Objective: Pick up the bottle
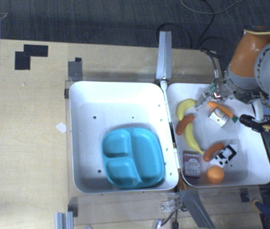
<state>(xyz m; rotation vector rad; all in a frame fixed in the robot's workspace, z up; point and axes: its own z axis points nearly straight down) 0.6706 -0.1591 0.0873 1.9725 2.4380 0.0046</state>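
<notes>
1. The grey arm (268,66), with its orange band (247,51), was seen reaching in from the right, over the far right corner of the right bin (261,173).
2. The gripper (214,93) was found at the end of the arm, over the far part of that bin. It was too small and cluttered for it to be told whether it was open or closed. Nothing could be seen held in it.
3. The bottle (219,119), a small pale object, was seen lying on its side on the floor of the right bin. It was placed just on the near side of the gripper and slightly to its right, close to it. Contact between the two could not be made out.
4. An orange carrot-like piece (220,109) was lying between the gripper and the bottle, against the bottle's far edge.
5. To the left of the bottle, an upper banana (186,108), a red sausage (185,124) and a lower banana (192,138) were grouped near the bin's left wall.
6. Nearer the camera, a second sausage (214,150), a black-and-white patterned item (226,155), a dark small box (191,164) and an orange (215,174) were spread out, well apart from the gripper.
7. In the left bin (80,128), a blue divided tray (133,157) was resting toward the near right corner.
</notes>
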